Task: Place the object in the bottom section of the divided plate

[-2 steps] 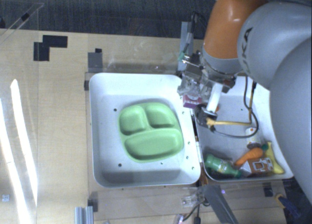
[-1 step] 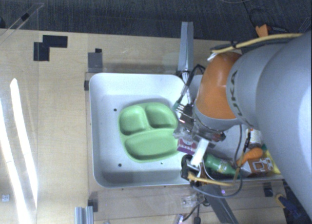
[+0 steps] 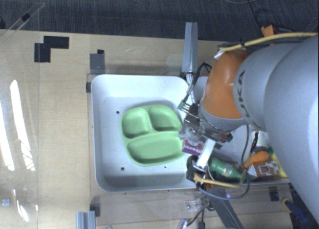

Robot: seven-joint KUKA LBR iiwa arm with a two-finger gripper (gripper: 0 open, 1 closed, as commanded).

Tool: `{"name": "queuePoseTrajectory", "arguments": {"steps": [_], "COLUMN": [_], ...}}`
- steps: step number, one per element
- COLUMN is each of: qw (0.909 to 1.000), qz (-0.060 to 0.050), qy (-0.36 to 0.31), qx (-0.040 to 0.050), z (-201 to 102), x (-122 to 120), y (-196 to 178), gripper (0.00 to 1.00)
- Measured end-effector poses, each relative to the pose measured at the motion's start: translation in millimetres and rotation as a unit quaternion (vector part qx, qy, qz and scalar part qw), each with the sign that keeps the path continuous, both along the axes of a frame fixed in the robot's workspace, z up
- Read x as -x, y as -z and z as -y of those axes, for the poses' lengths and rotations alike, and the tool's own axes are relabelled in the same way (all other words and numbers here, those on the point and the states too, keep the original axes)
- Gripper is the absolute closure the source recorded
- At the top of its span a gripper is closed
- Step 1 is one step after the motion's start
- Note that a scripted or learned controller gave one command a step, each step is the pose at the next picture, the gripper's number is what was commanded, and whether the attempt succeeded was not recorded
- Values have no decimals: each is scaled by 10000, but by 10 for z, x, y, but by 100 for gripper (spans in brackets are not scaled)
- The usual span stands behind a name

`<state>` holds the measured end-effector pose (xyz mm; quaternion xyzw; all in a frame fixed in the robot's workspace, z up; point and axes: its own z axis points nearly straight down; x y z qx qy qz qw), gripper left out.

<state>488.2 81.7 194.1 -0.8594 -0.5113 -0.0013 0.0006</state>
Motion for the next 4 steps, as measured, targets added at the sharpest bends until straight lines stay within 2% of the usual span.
{"name": "queuePoseTrajectory", "arguments": {"steps": [1, 2, 3, 4], "qw": [10000, 10000, 10000, 9985], "qz": [3, 0, 1, 7], "qy": [41, 39, 39, 553], "qx": [4, 6, 6, 4], "z": [-559, -558, -558, -1340], "x": [11, 11, 11, 9], "y": [-165, -162, -162, -570], "gripper": [100, 0, 0, 0]}}
